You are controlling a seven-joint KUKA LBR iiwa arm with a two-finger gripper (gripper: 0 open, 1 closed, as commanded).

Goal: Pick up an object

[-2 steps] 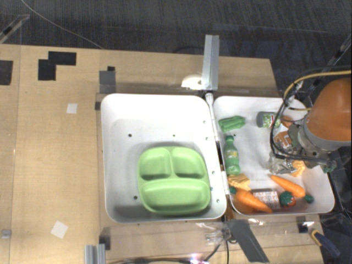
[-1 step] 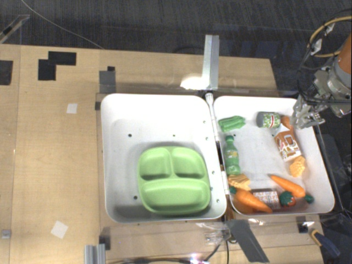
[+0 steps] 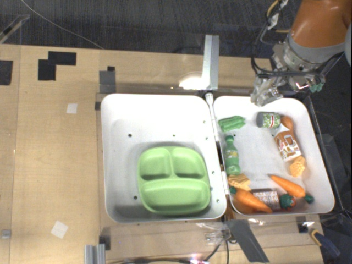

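Two white bins sit side by side on your bench: left bin [image 3: 113, 147] carries a green divided tray [image 3: 173, 179], right bin [image 3: 316, 147] carries the loose items. Gripper [image 3: 268, 92] hangs over the far edge of the right bin, near its far-left corner, under the grey arm [image 3: 319, 21] with the orange band; cables loop beside the wrist. You can't read the jaws from this angle, they blur into the wrist hardware, so whether they're released or clenched I cannot tell, and nothing is visibly between them. Relative to the jaws: closest candidate is a small green-and-white can [image 3: 268, 119], just on the near side of them on the bin floor. A green pickle-like piece [image 3: 231, 123] lies nearer the camera and to the left, by the wall between the bins. A green bottle [image 3: 231, 155] lies farther toward the camera along that same wall. An orange-and-white packet [image 3: 287, 143] runs down the right side beyond the can, with a yellow-orange chunk [image 3: 297, 166] at its near end. Farthest from the jaws, in the near end of the bin: two carrots [image 3: 250, 200] [image 3: 289, 185], a dark wrapped bar [image 3: 265, 193] between them, and a small green item [image 3: 287, 201] touching the bar's end.
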